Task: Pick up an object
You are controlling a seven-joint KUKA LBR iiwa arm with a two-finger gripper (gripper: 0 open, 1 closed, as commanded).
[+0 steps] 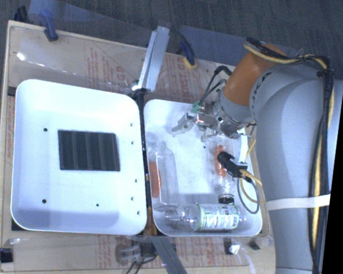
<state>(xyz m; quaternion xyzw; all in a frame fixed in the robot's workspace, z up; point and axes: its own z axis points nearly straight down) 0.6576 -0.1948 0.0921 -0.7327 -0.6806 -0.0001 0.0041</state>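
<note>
My gripper (195, 127) hangs over the far end of the right bin (187, 160), below the arm's orange band. Its fingers (181, 126) stand apart, open, with nothing between them. A clear plastic bottle with a pale label (211, 218) lies on its side along the bin's near wall. A clear tube with an orange strip inside (158, 174) lies along the left wall. By the right wall lie an orange object (221, 158) and a small clear bottle with a black cap (225, 193), both a little nearer than the gripper.
The left bin (30, 178) holds a dark ribbed rectangular panel (89, 151) at its middle. A metal bar (152, 56) stands behind the seam between the bins. The grey arm (289, 135) covers the bench's right side. Black cables (249, 186) loop by the right bin's right wall.
</note>
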